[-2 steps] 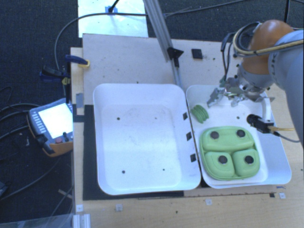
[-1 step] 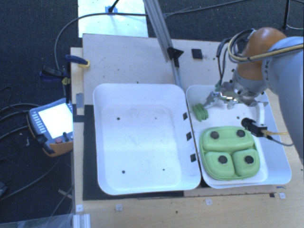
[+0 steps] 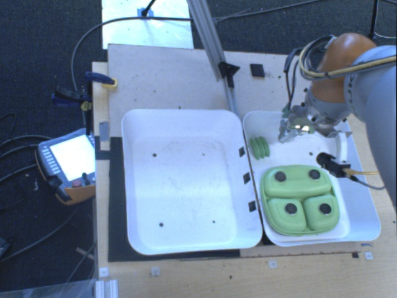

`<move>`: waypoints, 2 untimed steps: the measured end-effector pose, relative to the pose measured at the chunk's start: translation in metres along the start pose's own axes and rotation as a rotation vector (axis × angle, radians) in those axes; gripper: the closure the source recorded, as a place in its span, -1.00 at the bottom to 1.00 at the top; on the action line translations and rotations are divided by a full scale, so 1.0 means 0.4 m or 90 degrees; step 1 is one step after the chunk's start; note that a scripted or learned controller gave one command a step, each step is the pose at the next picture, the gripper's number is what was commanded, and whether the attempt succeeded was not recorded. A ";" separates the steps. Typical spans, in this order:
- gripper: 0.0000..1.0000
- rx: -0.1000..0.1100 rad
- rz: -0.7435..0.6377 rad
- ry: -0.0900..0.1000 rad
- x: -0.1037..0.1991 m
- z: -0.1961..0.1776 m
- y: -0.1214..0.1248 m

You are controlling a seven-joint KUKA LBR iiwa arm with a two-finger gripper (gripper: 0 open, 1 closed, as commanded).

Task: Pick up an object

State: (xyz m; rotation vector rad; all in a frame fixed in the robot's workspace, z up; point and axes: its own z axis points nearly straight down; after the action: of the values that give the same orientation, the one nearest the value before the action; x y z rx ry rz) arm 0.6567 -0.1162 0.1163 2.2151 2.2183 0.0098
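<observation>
A large pale-green moulded piece [image 3: 301,198] with three rounded humps, each with a dark dot, lies in the front half of the right bin [image 3: 363,219]. A small green ribbed object [image 3: 259,147] rests near that bin's left wall, further back. My gripper [image 3: 286,133] hangs over the back part of the right bin, a short way right of the ribbed object and apart from it. Nothing shows between its fingertips. The arm's orange band [image 3: 341,58] sits above and to the right of it.
The left bin [image 3: 133,166] lies beside the right one. A slanted metal pole [image 3: 208,30] crosses the back of the bench, ending at a black clamp [image 3: 227,71]. A teach pendant [image 3: 67,162] lies off the bench's left edge. A black cable plug [image 3: 332,164] hangs over the right bin.
</observation>
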 end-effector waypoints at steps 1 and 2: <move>1.00 0.002 -0.002 0.000 -0.002 -0.110 0.004; 1.00 0.002 -0.002 0.000 -0.005 -0.222 0.020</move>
State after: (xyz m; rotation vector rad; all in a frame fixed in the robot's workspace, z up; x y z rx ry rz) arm 0.6640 -0.1180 0.2052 2.2130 2.2237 0.0055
